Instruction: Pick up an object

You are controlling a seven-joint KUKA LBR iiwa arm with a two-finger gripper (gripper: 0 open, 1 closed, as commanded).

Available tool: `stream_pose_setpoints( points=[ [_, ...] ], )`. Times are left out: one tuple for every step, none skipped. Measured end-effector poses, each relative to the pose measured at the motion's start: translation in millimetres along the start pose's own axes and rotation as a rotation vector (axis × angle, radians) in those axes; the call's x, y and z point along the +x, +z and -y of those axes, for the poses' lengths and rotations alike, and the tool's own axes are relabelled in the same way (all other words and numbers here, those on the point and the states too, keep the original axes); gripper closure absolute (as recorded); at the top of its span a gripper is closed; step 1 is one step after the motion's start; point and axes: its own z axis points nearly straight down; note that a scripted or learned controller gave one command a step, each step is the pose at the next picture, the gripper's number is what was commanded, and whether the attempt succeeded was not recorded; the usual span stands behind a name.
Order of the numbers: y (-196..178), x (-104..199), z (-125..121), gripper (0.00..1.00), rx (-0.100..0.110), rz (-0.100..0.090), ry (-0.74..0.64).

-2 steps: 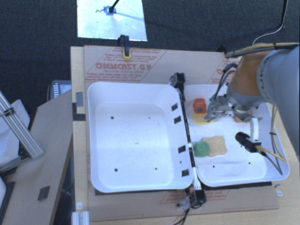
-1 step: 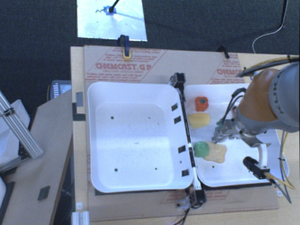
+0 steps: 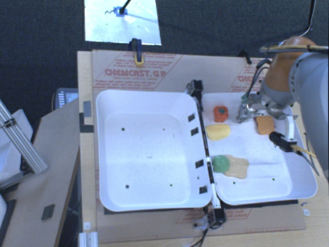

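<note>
Gripper (image 3: 245, 112) low in right bin (image 3: 300, 187), near its back wall; can't tell how it's set, nothing seen pinched. Orange-red object (image 3: 221, 113) just left of it, yellow piece (image 3: 218, 133) left and nearer the camera. Tan-orange piece (image 3: 265, 124) just right of the gripper. Green object (image 3: 220, 163) touching beige piece (image 3: 237, 167), well in front. Left bin (image 3: 108, 138) beyond those.

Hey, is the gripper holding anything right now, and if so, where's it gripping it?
Nothing shows between the fingers of the gripper. It hangs over the right bin, between the orange-red piece and the tan piece, apart from both.
</note>
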Motion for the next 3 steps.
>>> stream_pose_setpoints(
  points=[
    [-2,20,80,1.0,0.006,-0.004,0.004],
    [-2,21,78,0.0,0.005,-0.006,0.003],
    [-14,19,77,1.0,-0.002,0.001,0.002]
  ],
)
